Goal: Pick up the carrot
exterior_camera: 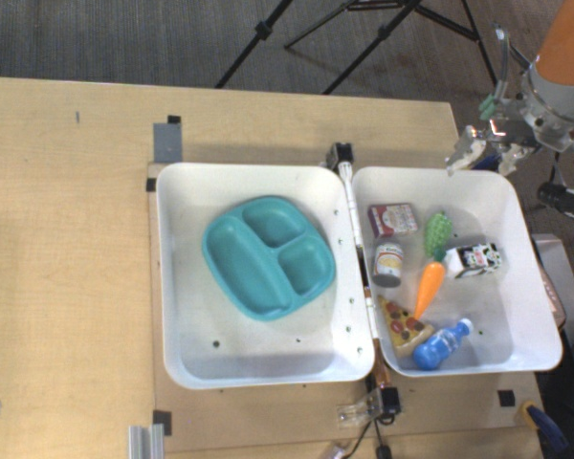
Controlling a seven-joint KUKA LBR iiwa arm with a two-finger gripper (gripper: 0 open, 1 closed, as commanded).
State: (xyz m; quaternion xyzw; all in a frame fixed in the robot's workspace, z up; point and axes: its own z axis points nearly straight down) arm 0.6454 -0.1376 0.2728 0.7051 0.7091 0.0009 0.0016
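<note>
Claw (478, 151) hangs over the right bin's (534, 256) far rim, parked clear of the clutter; can't tell its state. Carrot (428, 289) lies well below it toward the bin's middle, tip pointing near side. Can (388, 262) sits left of the carrot, milk box (474, 259) right, bottle (439, 346) past its tip. Tight neighbours, so my guess is a straight-down approach. Left bin holds just the tray (268, 256).

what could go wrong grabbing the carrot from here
The carrot lies crowded in the right bin: a small can on its left, a green toy above, a black-and-white carton on its right. The gripper, at the bin's far edge, may bump or grab a neighbour instead.
</note>
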